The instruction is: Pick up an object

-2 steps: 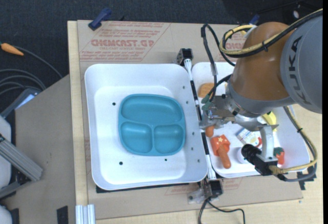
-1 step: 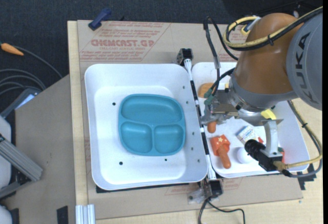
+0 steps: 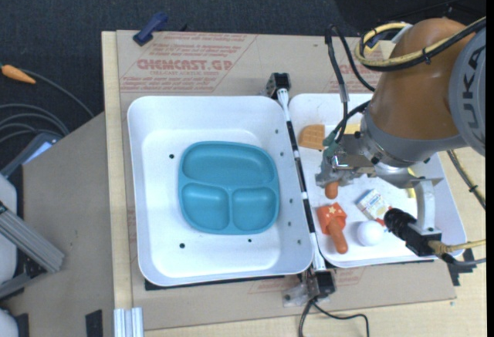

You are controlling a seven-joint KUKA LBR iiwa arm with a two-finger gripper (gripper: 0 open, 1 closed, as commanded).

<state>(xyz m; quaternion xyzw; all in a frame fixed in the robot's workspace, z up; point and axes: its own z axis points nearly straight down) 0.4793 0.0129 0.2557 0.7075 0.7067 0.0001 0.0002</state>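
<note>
In the right bin (image 3: 324,107) my gripper (image 3: 336,171) hangs low near the bin's left wall, under the big orange wrist band. A small orange piece (image 3: 332,190) lies directly below its tip; whether they touch is unclear. An orange carrot-shaped toy (image 3: 335,223) lies further toward the front. Beside it sits a white ball (image 3: 369,233). A small white, yellow and blue packet (image 3: 372,204) lies just right of the gripper. A tan bread-like piece (image 3: 312,136) rests at the back left of that bin.
The left bin (image 3: 147,173) holds a blue divided plate (image 3: 228,187). The rim between the two bins (image 3: 296,166) runs close to the left of the gripper. Cables trail over the right bin's far side.
</note>
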